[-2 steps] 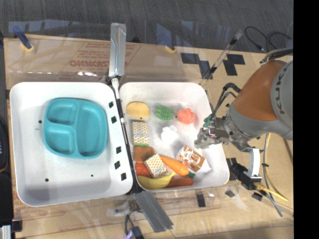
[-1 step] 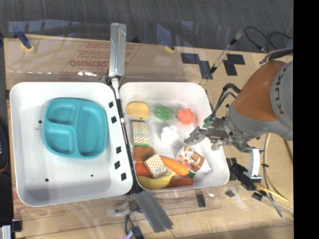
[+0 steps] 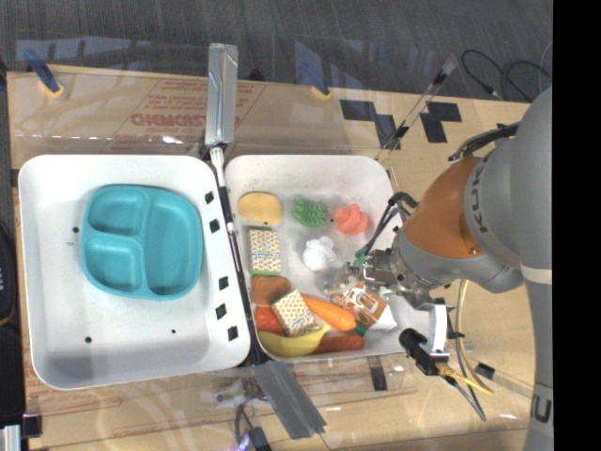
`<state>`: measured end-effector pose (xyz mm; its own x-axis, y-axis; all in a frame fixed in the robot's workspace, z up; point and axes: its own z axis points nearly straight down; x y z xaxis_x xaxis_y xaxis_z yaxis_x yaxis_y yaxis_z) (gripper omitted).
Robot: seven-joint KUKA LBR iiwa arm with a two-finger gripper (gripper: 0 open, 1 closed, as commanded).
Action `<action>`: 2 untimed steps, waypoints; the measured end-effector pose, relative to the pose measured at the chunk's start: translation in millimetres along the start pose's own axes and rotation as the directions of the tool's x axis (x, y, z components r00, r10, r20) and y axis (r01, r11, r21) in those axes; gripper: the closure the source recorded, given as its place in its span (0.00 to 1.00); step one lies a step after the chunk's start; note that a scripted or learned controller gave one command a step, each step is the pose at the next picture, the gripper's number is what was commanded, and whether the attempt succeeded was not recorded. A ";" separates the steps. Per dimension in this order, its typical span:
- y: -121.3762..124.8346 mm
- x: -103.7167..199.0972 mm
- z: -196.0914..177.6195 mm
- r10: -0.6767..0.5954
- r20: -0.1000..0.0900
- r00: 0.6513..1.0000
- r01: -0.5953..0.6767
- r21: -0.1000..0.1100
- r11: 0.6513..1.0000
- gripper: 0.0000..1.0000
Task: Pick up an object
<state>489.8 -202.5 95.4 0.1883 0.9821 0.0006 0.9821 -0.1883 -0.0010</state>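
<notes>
Hovering my gripper [image 3: 368, 272] over right bin [image 3: 282, 169] w/ small printed packet [image 3: 362, 303] just below it by the carrot [image 3: 331, 313]; probably light, crinkly, slippery, so I'd pinch its flat faces mid-body.

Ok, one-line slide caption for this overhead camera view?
KUKA arm reaches into the right bin of toy food near the carrot; a teal divided plate sits in the left bin.

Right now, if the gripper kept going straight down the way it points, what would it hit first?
Probably the small orange-and-white packet at the right bin's near-right corner, directly beneath the gripper. The carrot lies just left. Depth from this slanted view is unclear.
</notes>
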 end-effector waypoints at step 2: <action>33.6 39.9 -9.0 -0.067 -0.001 0.998 0.067 0.002 0.998 1.00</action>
<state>530.4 -169.7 104.4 0.1217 0.9926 0.0021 0.9926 -0.1217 -0.0034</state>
